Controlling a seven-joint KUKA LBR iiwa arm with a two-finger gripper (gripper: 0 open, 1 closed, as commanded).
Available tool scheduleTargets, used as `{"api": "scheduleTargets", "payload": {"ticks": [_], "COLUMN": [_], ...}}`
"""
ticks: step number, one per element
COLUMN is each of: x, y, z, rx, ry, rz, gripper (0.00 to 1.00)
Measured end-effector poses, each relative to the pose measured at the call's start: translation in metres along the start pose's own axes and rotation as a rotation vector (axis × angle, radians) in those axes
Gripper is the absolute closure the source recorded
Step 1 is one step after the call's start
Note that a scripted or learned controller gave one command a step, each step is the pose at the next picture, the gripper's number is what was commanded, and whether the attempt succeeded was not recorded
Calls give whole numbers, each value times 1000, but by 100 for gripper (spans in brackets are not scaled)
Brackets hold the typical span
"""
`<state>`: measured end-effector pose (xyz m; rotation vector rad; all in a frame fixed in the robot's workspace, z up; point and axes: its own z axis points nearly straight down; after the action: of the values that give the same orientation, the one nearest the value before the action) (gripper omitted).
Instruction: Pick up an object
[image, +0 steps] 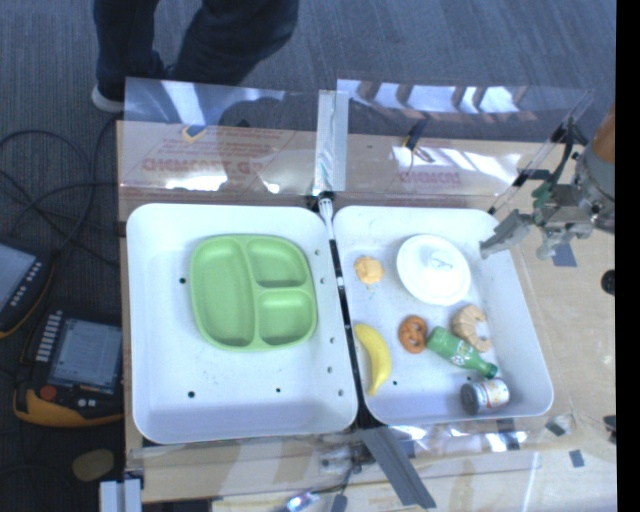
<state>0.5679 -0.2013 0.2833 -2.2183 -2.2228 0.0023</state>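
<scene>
From above, the gripper (520, 232) hangs over the far right rim of the right bin (535, 345), reaching in from the right. One grey finger slants down and to the left, its tip just past the bin's edge; the pictures do not let me tell whether the jaws stand apart or together. Nothing shows between them.

All the things that could be picked up lie in the right bin, to the left of and below the jaws. The white plate (433, 268) is nearest, just to the left of the fingertip and a little below it. Further left, beyond the plate, sits a small yellow-orange lump (369, 270). Below the plate lie a bread roll (469, 324), a small orange pumpkin (413, 333) and a green bottle (460, 352), close together. The banana (375, 357) lies near the bin's left wall, well apart from the jaws. A tin can (484, 395) rests in the near corner, almost straight below the jaws.

The left bin (160, 380) holds a green divided tray (253, 291), well off to the left.
</scene>
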Motion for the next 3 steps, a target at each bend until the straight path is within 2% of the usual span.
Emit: {"api": "scheduleTargets", "payload": {"ticks": [1,2,3], "x": [15,38,53], "y": [41,56,21], "z": [158,101,189], "rx": [-2,-1,-19], "ry": [-2,-1,-6], "rz": [-65,1,-70], "gripper": [0,0,0]}}
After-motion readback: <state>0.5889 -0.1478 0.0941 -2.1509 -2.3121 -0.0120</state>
